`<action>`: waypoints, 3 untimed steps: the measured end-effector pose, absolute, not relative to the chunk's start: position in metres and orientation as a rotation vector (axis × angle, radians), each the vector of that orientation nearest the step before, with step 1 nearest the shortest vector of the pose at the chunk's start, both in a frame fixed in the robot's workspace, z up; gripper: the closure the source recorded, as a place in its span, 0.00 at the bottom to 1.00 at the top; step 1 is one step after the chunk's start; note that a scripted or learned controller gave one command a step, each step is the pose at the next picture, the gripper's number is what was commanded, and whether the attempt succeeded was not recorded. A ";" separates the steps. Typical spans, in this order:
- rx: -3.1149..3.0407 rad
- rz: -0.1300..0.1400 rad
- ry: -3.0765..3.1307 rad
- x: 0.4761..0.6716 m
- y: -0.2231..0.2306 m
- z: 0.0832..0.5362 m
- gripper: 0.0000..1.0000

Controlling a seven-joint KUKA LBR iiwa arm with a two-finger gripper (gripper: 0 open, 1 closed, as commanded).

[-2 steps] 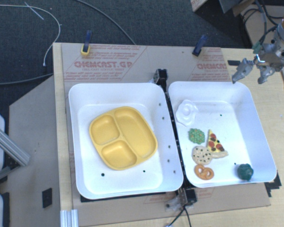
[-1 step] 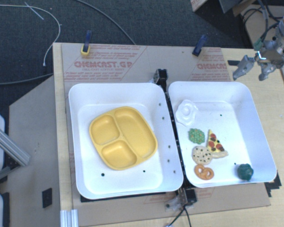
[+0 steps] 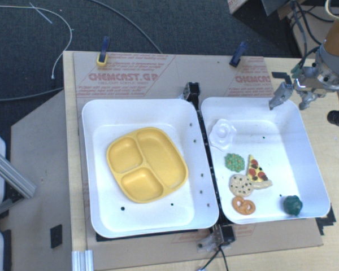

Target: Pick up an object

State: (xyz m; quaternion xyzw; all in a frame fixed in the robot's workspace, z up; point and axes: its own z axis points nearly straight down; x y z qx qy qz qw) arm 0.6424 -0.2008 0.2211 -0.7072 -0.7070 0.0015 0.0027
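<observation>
The jaws stand spread and empty at the right bin's (image 3: 311,151) far rim. The nearest pick — the clear cup (image 3: 222,133) — lies left of them and a little nearer the camera.

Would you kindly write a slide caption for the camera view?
Open pincer above the right bin's far rim; toy foods lie below, yellow tray in left bin.
</observation>
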 end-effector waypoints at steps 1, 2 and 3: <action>-2.215 0.005 -2.219 0.652 -0.201 0.165 0.00; -2.216 0.004 -2.219 0.648 -0.197 0.122 0.00; -2.219 -0.002 -2.226 0.650 -0.197 0.137 1.00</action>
